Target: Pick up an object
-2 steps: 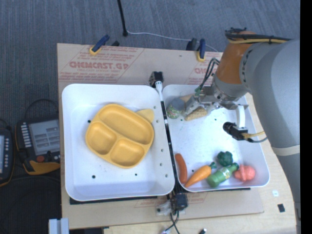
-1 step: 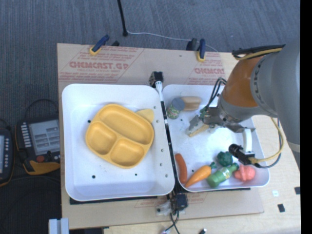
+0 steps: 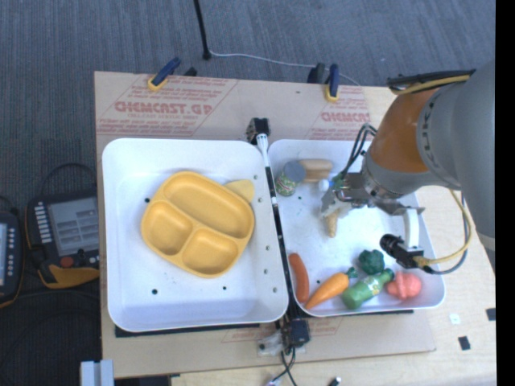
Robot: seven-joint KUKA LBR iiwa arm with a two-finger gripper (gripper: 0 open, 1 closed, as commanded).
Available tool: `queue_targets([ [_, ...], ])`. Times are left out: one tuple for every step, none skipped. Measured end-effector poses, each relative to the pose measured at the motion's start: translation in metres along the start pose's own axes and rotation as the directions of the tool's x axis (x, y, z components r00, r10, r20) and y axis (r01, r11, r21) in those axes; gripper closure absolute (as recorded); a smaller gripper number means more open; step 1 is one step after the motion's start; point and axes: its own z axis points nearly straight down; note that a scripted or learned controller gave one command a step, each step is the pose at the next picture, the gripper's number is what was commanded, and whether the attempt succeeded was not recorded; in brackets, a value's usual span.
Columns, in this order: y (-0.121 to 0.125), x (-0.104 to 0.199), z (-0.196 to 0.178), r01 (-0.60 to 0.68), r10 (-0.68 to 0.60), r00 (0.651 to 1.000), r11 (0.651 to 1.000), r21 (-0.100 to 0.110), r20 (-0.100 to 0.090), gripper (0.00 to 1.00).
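A grey arm with an orange band reaches from the right over the right bin (image 3: 430, 296), its jaws (image 3: 331, 202) low over the bin's upper middle; whether they are spread or pressed together cannot be told. A small tan piece (image 3: 331, 226) lies just below them, touching or nearly so. Bare white floor opens in the bin's centre. Along the near edge crowd an orange-red pepper (image 3: 298, 276), a carrot (image 3: 327, 289), a green bottle (image 3: 366, 288), broccoli (image 3: 371, 260) and a pink item (image 3: 405, 286). A grey disc (image 3: 294, 170), a tan roll (image 3: 317, 168) and a small can (image 3: 285, 184) sit near the far-left corner. The left bin (image 3: 129, 296) holds a yellow divided plate (image 3: 198, 223).
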Motion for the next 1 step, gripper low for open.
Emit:
queue_targets([
  [-0.0739, 0.0832, -0.1490, 0.002, -0.002, 1.000, 1.000, 0.024, -0.006, 1.00],
])
